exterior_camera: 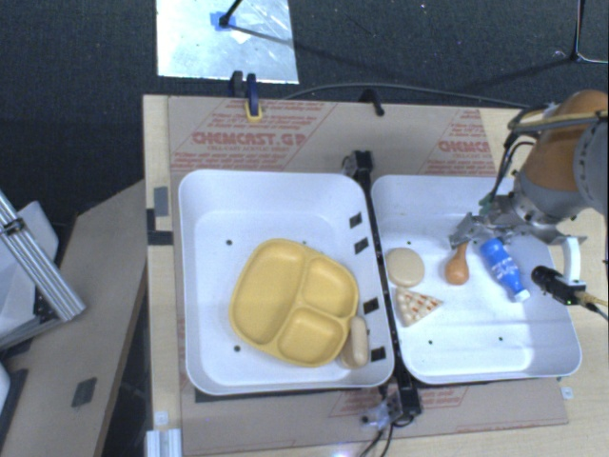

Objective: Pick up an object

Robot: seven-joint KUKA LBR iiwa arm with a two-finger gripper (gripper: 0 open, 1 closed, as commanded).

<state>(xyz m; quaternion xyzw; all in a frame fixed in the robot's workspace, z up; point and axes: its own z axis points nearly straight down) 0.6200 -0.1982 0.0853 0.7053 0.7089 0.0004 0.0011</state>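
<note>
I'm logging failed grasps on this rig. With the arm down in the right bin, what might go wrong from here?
1. The pincer sits at the top of the orange drumstick-shaped toy, with the blue bottle close beside it; closing may nudge the bottle or catch both.
2. The toy is rounded and narrow at that end, so it may slip out on lifting.
3. The round cookie and pizza slice lie nearby; a dragged toy could knock them.

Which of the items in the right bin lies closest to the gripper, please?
The blue bottle, lying just below the gripper; the orange piece is next, while the round cookie and pizza slice sit farther left.
</note>
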